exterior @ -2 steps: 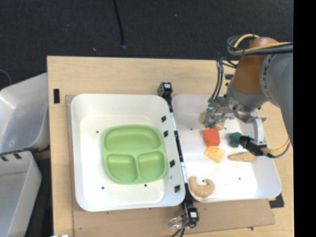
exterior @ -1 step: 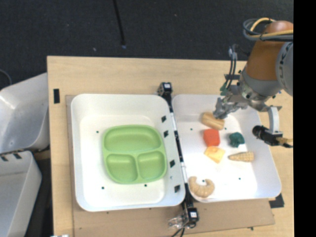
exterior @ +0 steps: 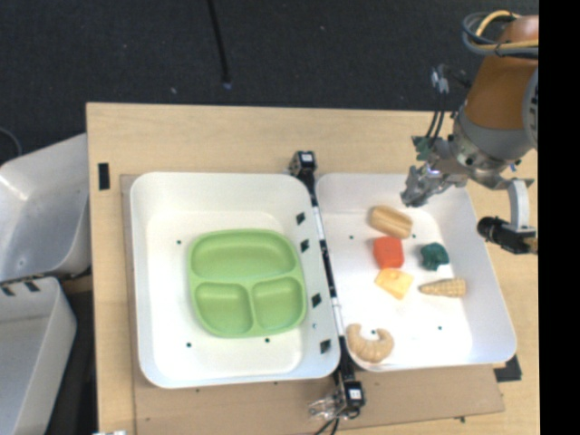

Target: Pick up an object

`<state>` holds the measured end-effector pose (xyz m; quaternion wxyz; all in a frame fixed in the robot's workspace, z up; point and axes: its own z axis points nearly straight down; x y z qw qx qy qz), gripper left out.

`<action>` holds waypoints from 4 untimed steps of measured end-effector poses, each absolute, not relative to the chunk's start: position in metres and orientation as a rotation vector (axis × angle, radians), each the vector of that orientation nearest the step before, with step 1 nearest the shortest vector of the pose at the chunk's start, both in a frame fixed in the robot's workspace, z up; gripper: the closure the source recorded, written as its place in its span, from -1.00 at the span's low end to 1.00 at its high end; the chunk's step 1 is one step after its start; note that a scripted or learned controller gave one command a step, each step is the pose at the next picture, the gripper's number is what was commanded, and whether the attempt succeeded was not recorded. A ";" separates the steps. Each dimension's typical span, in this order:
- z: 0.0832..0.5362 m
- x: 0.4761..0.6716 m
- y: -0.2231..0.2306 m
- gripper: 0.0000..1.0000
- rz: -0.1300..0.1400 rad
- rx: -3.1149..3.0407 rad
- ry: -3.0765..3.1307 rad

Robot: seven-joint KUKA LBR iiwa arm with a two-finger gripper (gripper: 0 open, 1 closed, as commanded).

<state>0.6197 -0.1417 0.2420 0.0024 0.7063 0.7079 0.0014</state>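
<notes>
The right bin (exterior: 453, 333) holds several toy foods: a tan bread roll (exterior: 391, 219), a red-orange block (exterior: 389, 251), a yellow cheese wedge (exterior: 394, 283), a dark green piece (exterior: 434, 256), a corn cob (exterior: 442, 287) and a pale croissant (exterior: 370, 343) at the near left corner. My gripper (exterior: 420, 188) hangs over the far part of that bin, just up and right of the bread roll, a little apart from it. Nothing shows between its fingers.
A green divided plate (exterior: 246, 282) lies in the left bin (exterior: 154, 243). A ridge with black clips (exterior: 319, 261) separates the bins. The arm's orange band (exterior: 497, 89) stands over the bench's far right. A white housing (exterior: 36, 216) lies left of the bench.
</notes>
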 end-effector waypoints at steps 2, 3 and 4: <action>0.249 0.645 -0.050 1.00 0.003 2.213 2.225; 0.239 0.648 -0.002 1.00 -0.001 2.216 2.227; 0.242 0.664 0.039 1.00 0.004 2.214 2.227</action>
